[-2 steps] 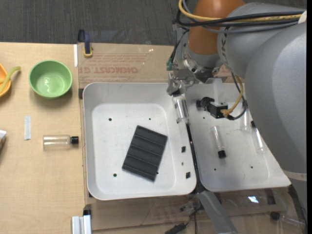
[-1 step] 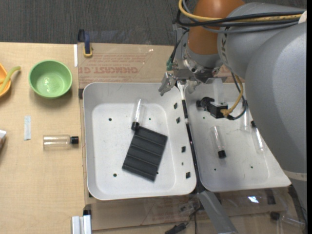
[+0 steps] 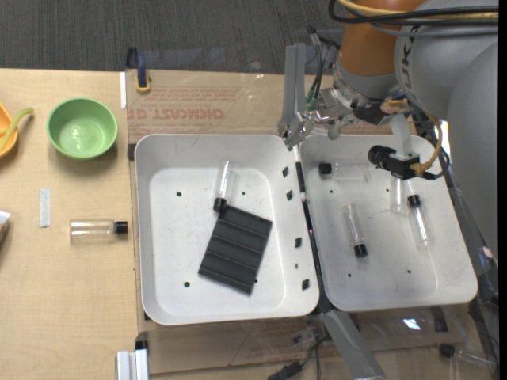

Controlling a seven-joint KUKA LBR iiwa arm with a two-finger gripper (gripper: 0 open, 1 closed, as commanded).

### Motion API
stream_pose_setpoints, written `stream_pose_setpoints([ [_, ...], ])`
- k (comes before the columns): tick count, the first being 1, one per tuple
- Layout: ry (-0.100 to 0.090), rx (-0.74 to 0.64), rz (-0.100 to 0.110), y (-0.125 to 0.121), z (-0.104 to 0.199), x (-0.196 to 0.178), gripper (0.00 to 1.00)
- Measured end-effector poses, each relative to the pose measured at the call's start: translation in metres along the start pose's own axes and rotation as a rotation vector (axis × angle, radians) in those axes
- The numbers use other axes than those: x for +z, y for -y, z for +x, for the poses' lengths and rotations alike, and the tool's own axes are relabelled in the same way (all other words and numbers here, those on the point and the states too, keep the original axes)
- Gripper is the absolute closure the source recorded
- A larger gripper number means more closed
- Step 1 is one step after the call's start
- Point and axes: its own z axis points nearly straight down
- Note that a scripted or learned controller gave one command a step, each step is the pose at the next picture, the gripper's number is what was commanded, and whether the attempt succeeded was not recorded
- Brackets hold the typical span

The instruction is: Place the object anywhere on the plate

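The gripper [image 3: 342, 125] hovers at the right bin's [image 3: 444, 287] far edge, its grip state unreadable, so picking is pending: descend onto a clear vial [image 3: 354, 231], then carry it to the black ridged plate [image 3: 235, 251].

green bowl [image 3: 82, 128]; perhaps a vial [image 3: 98, 228].

Dark grey carpet floor [image 3: 158, 14] runs across the top. Below it a light wood desk [image 3: 71, 307] w/ even, soft lighting, no hard shadows. A brown cardboard sheet [image 3: 214, 105] w/ red printed lettering lies flat on the desk, upper middle. Metal frame parts [image 3: 348, 351] show at the bottom edge, partly cut off.
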Motion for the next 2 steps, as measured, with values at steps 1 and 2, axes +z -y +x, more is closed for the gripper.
stream_pose_setpoints([
  [1, 0.001, -0.213, -0.001, 0.0168, -0.0565, -0.0537, 0.0],
  [2, 0.0, -0.213, -0.001, 0.0168, -0.0563, -0.0536, 0.0],
])
